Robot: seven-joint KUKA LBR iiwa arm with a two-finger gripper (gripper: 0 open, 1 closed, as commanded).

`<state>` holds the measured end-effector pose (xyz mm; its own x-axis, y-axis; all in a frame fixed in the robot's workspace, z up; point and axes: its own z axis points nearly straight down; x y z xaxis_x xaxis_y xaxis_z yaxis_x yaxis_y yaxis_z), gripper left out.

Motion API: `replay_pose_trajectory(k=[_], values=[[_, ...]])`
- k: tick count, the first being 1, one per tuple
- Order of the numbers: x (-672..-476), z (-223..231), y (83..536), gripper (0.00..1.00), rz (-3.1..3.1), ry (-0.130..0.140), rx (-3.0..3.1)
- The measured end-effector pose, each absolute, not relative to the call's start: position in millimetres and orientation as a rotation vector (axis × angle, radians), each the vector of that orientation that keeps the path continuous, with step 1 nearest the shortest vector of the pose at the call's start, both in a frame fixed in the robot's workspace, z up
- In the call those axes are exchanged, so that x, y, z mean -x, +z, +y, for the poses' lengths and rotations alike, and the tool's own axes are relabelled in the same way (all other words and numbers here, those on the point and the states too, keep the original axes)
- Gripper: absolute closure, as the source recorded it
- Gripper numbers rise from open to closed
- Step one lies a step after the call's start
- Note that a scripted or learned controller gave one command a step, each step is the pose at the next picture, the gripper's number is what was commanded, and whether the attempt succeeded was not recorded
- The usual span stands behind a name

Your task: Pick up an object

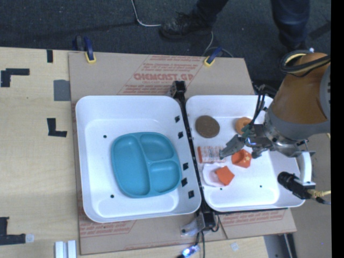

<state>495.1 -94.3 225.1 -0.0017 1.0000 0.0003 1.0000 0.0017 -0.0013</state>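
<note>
Pincer poised over the right bin, its target just beneath.

Nearest the camera, an orange block (pixel 224 175) was seen just left of and nearer than the pincer (pixel 243 147); a red-orange piece (pixel 242 159) lay directly under it. Whether the pincer was open could not be told. Farther off, a brown disc (pixel 207 126) was noted.

A: Right bin (pixel 236 200) contents?
B: Brown disc (pixel 207 126) near the divider; orange ball (pixel 241 125) beside it; red packet (pixel 207 154), orange block (pixel 224 175), red block (pixel 242 158) below.
</note>
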Motion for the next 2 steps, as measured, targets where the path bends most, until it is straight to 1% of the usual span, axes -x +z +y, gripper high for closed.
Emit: replay_pose_trajectory(k=[1,2], values=[[-495.5,-91.3,181.8,0.0,-2.219,0.006,2.218],[-492.5,-93.2,117.2,0.0,-2.216,0.009,2.216]])
